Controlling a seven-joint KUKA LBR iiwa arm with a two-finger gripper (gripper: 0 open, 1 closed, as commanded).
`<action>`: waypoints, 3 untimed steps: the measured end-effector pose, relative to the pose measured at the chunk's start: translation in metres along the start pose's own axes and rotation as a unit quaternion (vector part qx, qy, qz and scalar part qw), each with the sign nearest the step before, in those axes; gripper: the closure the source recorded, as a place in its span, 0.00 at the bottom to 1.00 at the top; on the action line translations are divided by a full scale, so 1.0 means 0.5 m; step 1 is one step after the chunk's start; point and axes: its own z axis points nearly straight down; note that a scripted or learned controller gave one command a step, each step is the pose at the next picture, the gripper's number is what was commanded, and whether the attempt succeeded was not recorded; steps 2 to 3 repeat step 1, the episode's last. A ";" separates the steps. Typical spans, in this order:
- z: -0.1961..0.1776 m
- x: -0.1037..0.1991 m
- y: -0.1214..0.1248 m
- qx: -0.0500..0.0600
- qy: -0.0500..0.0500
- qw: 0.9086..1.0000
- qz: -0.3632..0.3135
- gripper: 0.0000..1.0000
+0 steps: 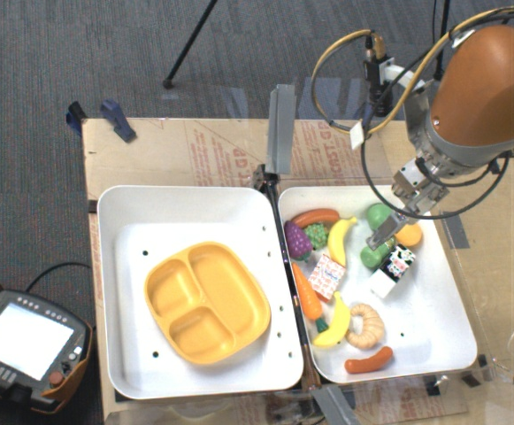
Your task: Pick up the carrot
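The carrot (pixel 307 294) is a slim orange toy lying lengthwise along the left wall of the right bin (pixel 442 326), between a red-and-white carton (pixel 326 275) and the bin wall. My gripper (pixel 384 233) hangs over the upper right part of that bin, above a green toy vegetable (pixel 373 257) and beside an orange fruit (pixel 410 235). It is well to the right of the carrot and apart from it. Nothing shows held in it.
The right bin also holds a sausage (pixel 316 217), purple grapes (pixel 296 239), two bananas (pixel 339 237), a cow-patterned carton (pixel 395 268), a shrimp (pixel 365 324) and another sausage (pixel 369 360). The left bin (pixel 124 228) holds a yellow divided plate (pixel 208 301).
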 end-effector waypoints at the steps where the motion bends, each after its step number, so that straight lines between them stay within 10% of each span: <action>1: 0.120 -0.068 -0.062 -0.002 -0.002 0.957 -0.291 0.00; 3: 0.120 -0.068 -0.062 -0.002 -0.002 0.957 -0.291 0.00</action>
